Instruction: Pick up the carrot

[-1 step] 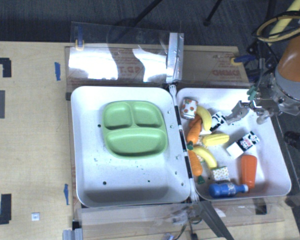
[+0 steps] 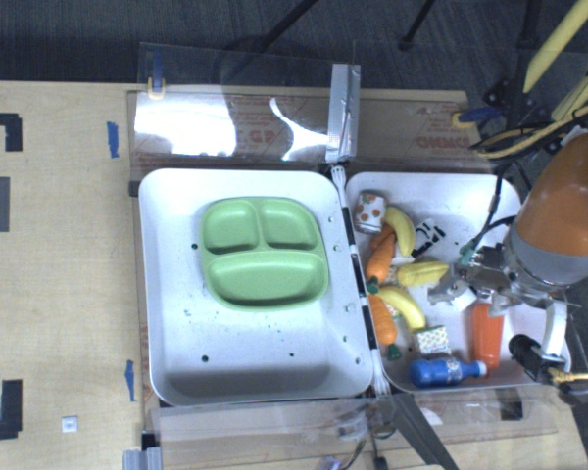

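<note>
Carrot (image 2: 380, 254) is wedged at right bin's (image 2: 451, 186) left wall, flanked by bananas (image 2: 402, 229) (gripper (image 2: 467, 280) nearby; finger state indeterminable).

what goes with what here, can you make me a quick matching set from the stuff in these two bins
Things:
1. green divided plate
2. blue bottle
3. carrot
4. die

Places:
A. front edge of the right bin
B. middle of the left bin
C. far left corner of the right bin
D. by the divider, beside a banana

Pairs: 1-B, 2-A, 3-D, 4-C
</note>
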`<state>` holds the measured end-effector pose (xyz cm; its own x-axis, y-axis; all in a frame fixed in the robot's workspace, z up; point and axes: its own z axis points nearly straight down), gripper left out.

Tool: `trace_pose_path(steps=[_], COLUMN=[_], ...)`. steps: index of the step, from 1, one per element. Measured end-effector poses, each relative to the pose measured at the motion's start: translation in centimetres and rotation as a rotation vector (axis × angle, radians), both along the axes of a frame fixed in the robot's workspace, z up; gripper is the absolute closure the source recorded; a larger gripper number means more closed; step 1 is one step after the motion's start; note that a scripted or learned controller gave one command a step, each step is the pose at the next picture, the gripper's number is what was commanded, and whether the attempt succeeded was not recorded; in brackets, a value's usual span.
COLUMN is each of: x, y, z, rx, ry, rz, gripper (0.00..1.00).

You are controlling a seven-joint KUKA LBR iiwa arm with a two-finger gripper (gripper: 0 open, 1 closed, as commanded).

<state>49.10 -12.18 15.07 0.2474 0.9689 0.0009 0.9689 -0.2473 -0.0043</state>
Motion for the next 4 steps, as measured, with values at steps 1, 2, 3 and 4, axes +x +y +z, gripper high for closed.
trace_pose_path(steps=[1, 2, 3, 4], x=[5.0, 0.1, -1.2, -1.1], y=[7.4, 10.9, 15.7, 15.5], z=[3.3, 3.3, 3.3, 4.2], rx=[-0.002, -0.001, -0.001, -0.001], ry=[-0.004, 0.001, 0.001, -0.001], rz=[-0.027, -0.132, -0.024, -0.028], gripper=[0.0, 0.0, 0.0, 1.0])
